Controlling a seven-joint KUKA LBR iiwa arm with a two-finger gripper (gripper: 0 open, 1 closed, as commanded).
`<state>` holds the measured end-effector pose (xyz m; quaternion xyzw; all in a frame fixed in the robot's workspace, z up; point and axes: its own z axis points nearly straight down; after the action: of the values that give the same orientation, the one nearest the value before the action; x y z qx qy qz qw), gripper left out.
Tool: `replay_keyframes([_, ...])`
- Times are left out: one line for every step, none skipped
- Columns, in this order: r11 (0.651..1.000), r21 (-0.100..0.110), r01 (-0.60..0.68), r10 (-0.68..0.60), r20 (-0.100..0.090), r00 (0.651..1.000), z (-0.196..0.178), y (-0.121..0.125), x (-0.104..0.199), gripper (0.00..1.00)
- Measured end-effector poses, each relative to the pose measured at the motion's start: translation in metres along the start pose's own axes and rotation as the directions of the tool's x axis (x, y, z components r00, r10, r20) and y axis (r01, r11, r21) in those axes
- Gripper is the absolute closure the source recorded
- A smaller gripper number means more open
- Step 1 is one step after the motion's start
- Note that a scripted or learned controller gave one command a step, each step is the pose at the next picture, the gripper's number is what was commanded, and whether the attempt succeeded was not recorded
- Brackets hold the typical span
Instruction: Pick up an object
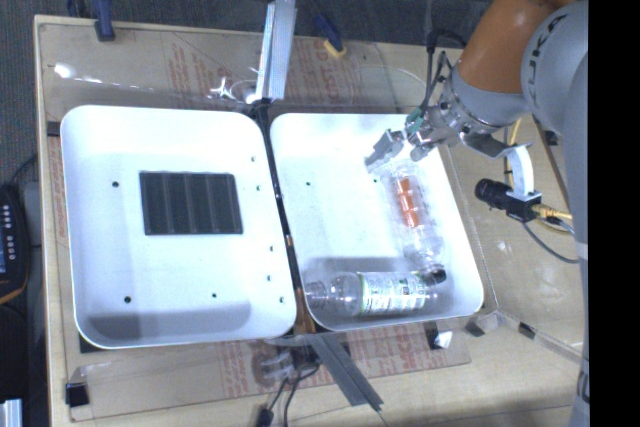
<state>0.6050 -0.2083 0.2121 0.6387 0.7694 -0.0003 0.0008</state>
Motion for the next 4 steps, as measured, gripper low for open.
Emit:
replay_keyframes([0.988,-0.002,0.153,-0.153,0.002,0.988,0.010,0.013,-0.002,0.00])
replay_keyframes([0.976,0.002,0.217,-0.217,-0.003,0.976,0.032,0.009,-0.001,0.00])
replay_keyframes([0.976,0.002,0.219,-0.219,-0.001,0.976,0.021,0.009,-0.001,1.00])
replay_keyframes([0.976,0.002,0.219,-0.219,-0.001,0.976,0.021,0.009,-0.001,0.00])
